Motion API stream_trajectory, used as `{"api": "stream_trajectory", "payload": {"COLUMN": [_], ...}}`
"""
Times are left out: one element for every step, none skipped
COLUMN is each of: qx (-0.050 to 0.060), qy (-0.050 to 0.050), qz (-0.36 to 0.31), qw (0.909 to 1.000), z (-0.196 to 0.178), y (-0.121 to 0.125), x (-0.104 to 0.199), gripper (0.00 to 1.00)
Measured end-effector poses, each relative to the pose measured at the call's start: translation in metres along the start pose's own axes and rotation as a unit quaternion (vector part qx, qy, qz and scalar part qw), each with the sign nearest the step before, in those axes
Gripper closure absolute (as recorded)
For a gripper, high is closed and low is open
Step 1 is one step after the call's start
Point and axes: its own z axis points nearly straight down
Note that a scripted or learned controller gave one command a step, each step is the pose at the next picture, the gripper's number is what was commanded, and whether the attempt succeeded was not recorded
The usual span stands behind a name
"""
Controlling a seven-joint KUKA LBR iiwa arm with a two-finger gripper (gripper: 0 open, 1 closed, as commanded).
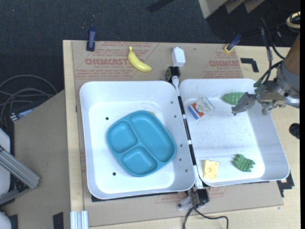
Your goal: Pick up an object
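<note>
The right bin (267,142) holds several small things. A green leafy toy (232,98) lies at its far side, a second green toy (244,162) near its front right, and a yellow cheese block (210,169) at its front left. A white, red and blue packet (201,107) lies near its left wall. My gripper (251,109) hangs over the far right part of this bin, just right of the far green toy. Its fingers (238,108) stand apart with nothing between them.
The left bin (90,109) holds a blue divided plate (139,142). On the bench beyond the bins lie a yellow banana (138,61) and a small white block (178,56). Cables hang at the far right, beside the arm.
</note>
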Motion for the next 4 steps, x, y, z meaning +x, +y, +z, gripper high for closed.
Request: {"api": "stream_trajectory", "payload": {"qx": [-0.001,-0.001,0.018,0.011], "qy": [0.0,-0.001,0.008,0.001], "qz": [0.0,0.0,0.001,0.002], "qw": [1.0,1.0,0.9998,0.9999], "z": [0.177,0.177,0.182,0.181], "y": [0.022,0.099,0.123,0.124], "x": [0.002,-0.022,-0.044,-0.064], "gripper": [0.0,0.0,0.0,0.0]}}
